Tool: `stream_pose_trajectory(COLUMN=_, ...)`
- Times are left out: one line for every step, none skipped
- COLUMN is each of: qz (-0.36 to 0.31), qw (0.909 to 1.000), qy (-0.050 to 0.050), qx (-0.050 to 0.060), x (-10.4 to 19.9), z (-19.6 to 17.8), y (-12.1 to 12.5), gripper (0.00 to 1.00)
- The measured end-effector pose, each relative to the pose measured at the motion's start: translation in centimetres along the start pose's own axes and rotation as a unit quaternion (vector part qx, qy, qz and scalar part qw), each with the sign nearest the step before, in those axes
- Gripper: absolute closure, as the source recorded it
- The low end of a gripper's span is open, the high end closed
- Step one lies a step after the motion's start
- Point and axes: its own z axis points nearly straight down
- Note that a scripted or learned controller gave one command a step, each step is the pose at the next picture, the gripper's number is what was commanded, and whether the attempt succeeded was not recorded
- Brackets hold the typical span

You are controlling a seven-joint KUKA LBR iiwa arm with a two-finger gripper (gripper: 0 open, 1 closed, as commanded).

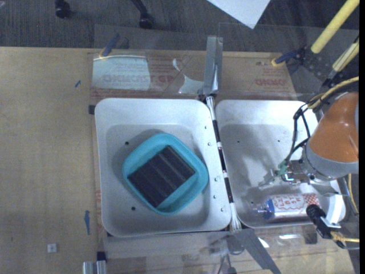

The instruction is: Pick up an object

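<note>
Camera view, looking down on the table point(45, 153) at a slant. Two shallow white bins side by side. In the left bin point(114, 119), a light blue square dish point(194, 170) with a dark ridged block point(161, 174) inside it, lying untouched, well apart from the arm. In the right bin point(245, 124), near its front wall, a small tube point(285, 203) lying flat on the bin floor, white with red lettering and a blue cap toward the left.

Grey arm with orange band point(336, 136) reaching in from the right and low over the right bin. End effector point(280, 174) just above and behind the tube, near it, with cables hanging around. Impossible to tell at this size whether released or clenched. Nothing seen between it and the bin floor, so no grasp to report.

Judged from this: approach made, pick not yet made. Tube resting on the bin, not lifted. Left to do: close on the tube, then raise it clear. Possible trouble: tube very close to the front wall, little room on that side.
</note>
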Motion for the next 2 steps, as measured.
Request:
stream_pose_trajectory(qz=-0.056, qw=0.9984, qy=-0.001, qx=-0.003, x=-1.82, z=3.11, y=7.49, gripper=0.00)
stream_pose_trajectory(qz=-0.056, qw=0.9984, qy=-0.001, qx=-0.003, x=-1.82, z=3.11, y=7.49, gripper=0.00)
